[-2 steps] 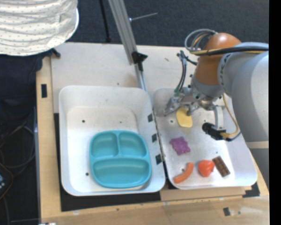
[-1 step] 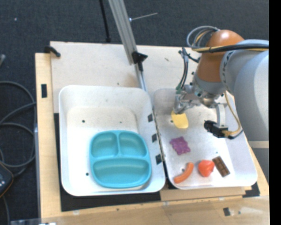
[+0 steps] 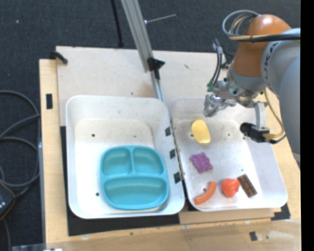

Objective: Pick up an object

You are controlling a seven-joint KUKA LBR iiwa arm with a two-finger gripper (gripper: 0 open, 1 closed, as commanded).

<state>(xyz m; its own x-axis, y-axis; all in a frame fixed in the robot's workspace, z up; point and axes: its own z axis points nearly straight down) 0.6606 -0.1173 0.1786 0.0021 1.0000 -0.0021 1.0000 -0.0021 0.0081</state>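
A: Objects to pick from all lie in the right bin (image 3: 261, 156), below the claw (image 3: 213, 107). Nearest is the yellow lump (image 3: 201, 131), just beneath and a little to the left of it. I judge that to be the likeliest target.

B: Is the claw holding anything?

A: Nothing shows between its tips. Whether it stands wide or narrow I cannot tell; the tips are too small and blurred against the bin wall.

B: What else is in that bin?

A: A purple piece (image 3: 201, 162) further below the claw, then an orange carrot-like stick (image 3: 205, 192), a red-orange round thing (image 3: 230, 187) and a brown bar (image 3: 247, 185) along the near edge, well apart from the claw. They lie loose and separate, which I take to leave room around each for a grasp.

B: And the other bin?

A: The left bin (image 3: 83, 114), well to the claw's left, carries a blue divided plate (image 3: 133, 177); its compartments look bare. Both bins sit side by side on the worktop (image 3: 99, 72).

B: Why is the claw at the bin's far edge?

A: My guess is that it hangs over that end ready to descend.
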